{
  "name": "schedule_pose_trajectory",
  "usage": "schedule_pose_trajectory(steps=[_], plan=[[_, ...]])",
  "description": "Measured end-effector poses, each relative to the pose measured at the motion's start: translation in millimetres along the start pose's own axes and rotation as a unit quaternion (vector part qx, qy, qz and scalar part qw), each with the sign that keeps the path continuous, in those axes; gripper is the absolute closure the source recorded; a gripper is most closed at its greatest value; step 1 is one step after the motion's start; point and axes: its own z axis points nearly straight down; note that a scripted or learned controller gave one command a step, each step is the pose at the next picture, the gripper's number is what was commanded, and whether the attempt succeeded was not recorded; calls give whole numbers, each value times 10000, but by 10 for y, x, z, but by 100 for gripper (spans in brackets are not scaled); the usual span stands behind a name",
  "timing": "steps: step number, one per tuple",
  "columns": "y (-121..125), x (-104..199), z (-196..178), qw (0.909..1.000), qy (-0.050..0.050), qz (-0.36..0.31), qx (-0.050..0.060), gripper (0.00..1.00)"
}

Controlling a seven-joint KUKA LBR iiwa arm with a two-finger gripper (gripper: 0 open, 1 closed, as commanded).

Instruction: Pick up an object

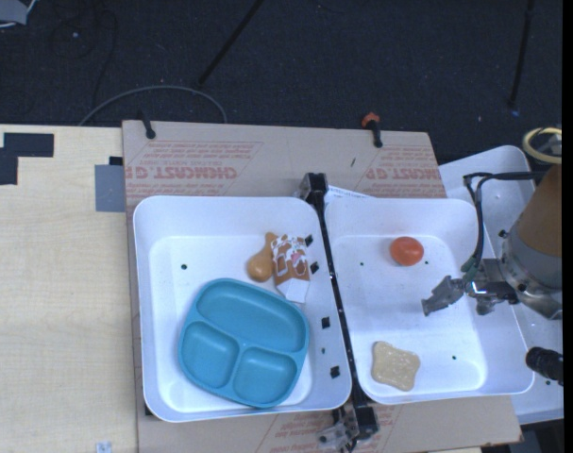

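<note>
My grey claw [441,297] is hovering over the right white bin [461,217], approaching.
I cannot tell its spread (nothing pinched); next I'm needing to descend on the round red-orange ball [407,250].

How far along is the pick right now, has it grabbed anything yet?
Nothing looks picked yet. The tomato and the beige cookie lie in the right bin, the blue plate in the left. The pincer sits over the right bin between tomato and cookie. Grasping and lifting remain.

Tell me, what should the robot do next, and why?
Probably swing the gripper up-left toward the tomato and lower over it. The gripper hangs over bare bin floor, holding nothing, and the tomato sits close by, apart from the cookie.
</note>
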Motion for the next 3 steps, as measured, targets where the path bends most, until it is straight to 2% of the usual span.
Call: schedule_pose_trajectory(steps=[1,3], plan=[[24,0,-52,10000,-10,-12,-52,0],[97,166,946,10000,-1,-9,-39,0]])
